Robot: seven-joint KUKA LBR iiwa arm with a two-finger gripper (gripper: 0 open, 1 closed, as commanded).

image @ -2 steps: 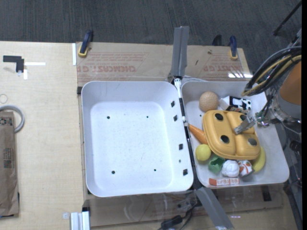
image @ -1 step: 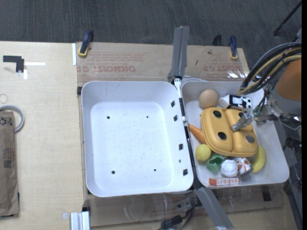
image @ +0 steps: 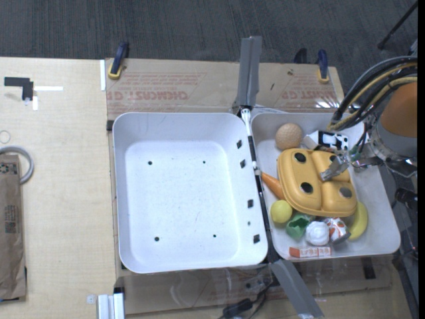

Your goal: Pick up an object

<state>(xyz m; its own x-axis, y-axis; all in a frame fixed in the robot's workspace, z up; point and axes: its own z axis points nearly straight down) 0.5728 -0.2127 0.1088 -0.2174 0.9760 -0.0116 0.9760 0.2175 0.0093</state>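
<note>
The tool [image: 334,168] sits low over the right bin [image: 388,234], its tip on or just above the top of the cheese [image: 315,185], a big yellow wedge with dark holes. Whether it is spread or closed I cannot tell; nothing is visibly held.

The cheese lies directly under the tool and looks like the target. It is broad and smooth, so a pinch across the flat top will likely slip. Better to straddle a narrow edge or the wedge's thin end, descend until both sides are bracketed, close, then lift straight up slowly.

Crowding matters. Behind the tool is a tan ball [image: 289,136]. To its left an orange carrot [image: 271,183] pokes from under the cheese. Toward the near rim lie a lemon [image: 281,211], a green piece [image: 297,226], a small white item [image: 319,232] and a banana [image: 359,223], all touching or just beside the cheese. A tilted lift may drag them along.

The left bin [image: 133,178] is well apart, across the divider.
</note>
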